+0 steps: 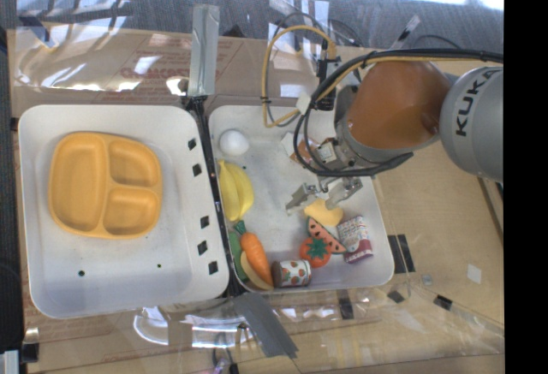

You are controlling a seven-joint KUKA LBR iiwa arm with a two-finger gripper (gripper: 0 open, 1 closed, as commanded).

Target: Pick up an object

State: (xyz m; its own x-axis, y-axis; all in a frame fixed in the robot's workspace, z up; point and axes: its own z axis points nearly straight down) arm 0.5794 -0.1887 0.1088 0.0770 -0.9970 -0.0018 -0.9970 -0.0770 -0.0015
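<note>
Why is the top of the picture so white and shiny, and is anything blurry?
In the camera view, strong light washes out the strip along the top edge; glare streaks the clear tape on the cardboard; the gripper looks slightly soft, while the yellow tray, banana and carrot are sharp; the arm casts a faint shadow on the right bin.

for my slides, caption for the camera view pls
KUKA arm's gripper hovers over toy food in the right bin; yellow tray in left bin.
</note>
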